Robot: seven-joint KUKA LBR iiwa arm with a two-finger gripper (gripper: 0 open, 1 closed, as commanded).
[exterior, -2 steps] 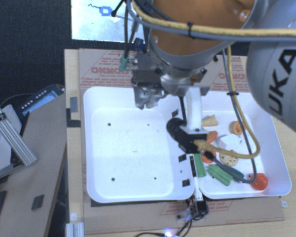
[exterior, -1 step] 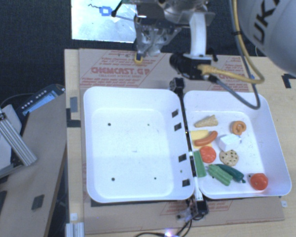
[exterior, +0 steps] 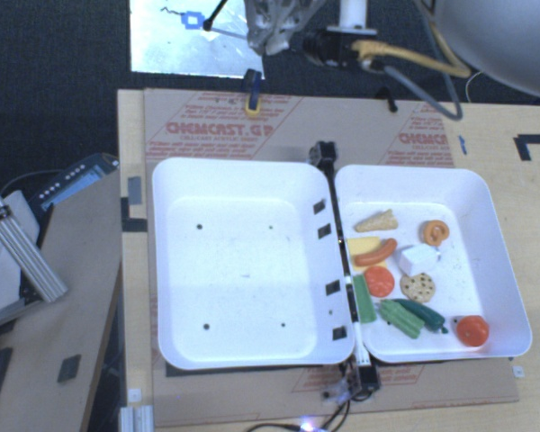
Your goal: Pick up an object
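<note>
at the top of the view, above the table [exterior: 207, 115], the metallic two-finger hand [exterior: 272, 25] hangs well clear of both shallow white plastic bins; whether it is apart or together cannot be told. the right bin [exterior: 499, 232] holds small toy foods, including a round red tomato [exterior: 472, 330]; the left bin [exterior: 175, 268] lies beside it.

Tool [exterior: 274, 21] cut by top edge, fingers indiscernible; arm [exterior: 495, 16] blurred, cropped.

You look down on robot lab bench: two white bins [exterior: 243, 174] clipped together on plywood board [exterior: 342, 120] with printed lettering, toy food [exterior: 405, 282] for test objects, loose cables [exterior: 423, 84], aluminium extrusion [exterior: 18, 250] at left.
</note>
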